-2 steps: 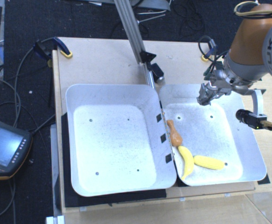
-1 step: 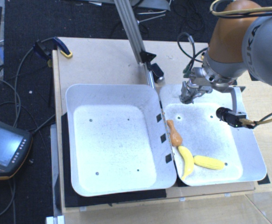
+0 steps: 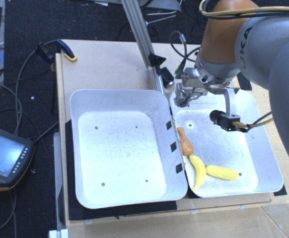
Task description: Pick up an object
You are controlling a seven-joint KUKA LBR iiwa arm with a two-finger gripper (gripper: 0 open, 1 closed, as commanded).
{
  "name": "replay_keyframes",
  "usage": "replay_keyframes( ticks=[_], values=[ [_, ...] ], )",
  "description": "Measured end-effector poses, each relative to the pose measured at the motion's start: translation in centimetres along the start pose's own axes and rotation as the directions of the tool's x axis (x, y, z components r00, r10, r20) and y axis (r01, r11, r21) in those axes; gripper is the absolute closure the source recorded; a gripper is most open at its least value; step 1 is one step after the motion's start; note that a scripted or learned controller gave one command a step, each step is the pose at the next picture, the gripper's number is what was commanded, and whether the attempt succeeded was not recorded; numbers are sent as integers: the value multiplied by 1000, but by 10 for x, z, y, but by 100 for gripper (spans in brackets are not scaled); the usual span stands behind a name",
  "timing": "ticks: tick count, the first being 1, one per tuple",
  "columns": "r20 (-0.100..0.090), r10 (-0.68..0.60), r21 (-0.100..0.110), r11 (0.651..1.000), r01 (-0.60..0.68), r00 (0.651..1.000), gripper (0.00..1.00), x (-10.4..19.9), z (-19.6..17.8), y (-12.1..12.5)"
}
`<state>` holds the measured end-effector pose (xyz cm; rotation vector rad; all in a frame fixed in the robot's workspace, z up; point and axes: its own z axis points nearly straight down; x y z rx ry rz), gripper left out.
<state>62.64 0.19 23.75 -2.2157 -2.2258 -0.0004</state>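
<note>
Right now, still at the first step: getting to an object, with no grab made yet. Look first at the gripper point(image 3: 182, 97), hanging over the right bin point(image 3: 263, 148) near its 11 o'clock corner. Cannot tell if open or shut from up here. Can see no object held in it, though.

Going out from the gripper toward 6 o'clock, find an orange toy point(image 3: 185, 142), close to the wall shared with the left bin point(image 3: 119, 148). Looks like a small pear or carrot, too small to be sure. Lies flat, neck pointing to 11 o'clock.

Further on toward 6 o'clock, meet a bent banana point(image 3: 198, 171). Just beside it at 3 o'clock, spot a short yellow piece point(image 3: 222, 172), touching or almost touching the banana.

Next, probably best to pick the orange toy, being nearest. Calls for sliding toward 6 o'clock, stopping right above it, then going straight down. Must open wide enough to fit around its fat end. Must also keep off the bin wall at 9 o'clock, so close beside it.
</note>
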Motion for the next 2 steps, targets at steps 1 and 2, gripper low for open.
replay_keyframes(
  ticks=[1, 2],
  values=[
    [0, 0, 0, 1000, 0, 1000, 100, 44, 6, 4],
    [0, 0, -1, 1000, 0, 1000, 100, 94, -4, 18]
  ],
)
